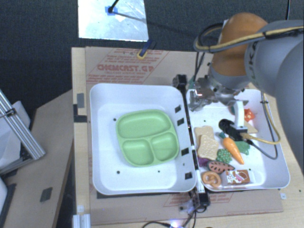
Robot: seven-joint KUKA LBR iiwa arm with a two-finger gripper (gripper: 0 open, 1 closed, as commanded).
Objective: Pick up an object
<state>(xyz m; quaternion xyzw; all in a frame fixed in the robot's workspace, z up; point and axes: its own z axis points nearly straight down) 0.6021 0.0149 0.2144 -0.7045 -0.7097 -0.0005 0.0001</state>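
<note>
The right bin (pixel 268 167) holds several toy foods: two bread slices (pixel 207 144), an orange carrot (pixel 232 149), a green leafy piece (pixel 223 155), a dark spotted piece (pixel 220 166), a pretzel (pixel 211 178), a small printed packet (pixel 238 176) and a red piece (pixel 248 114). My gripper (pixel 194 99) hangs over the far left corner of that bin, by the wall between the bins. It sits above bare bin floor, a little beyond the bread. I see nothing held in it.
A green three-part plate (pixel 145 137) lies in the left bin (pixel 100 141). The arm (pixel 237 37) crosses above the right bin's far side. Cardboard (pixel 126 68) lies beyond the bins, with a shiny sheet (pixel 113 13) further back.
</note>
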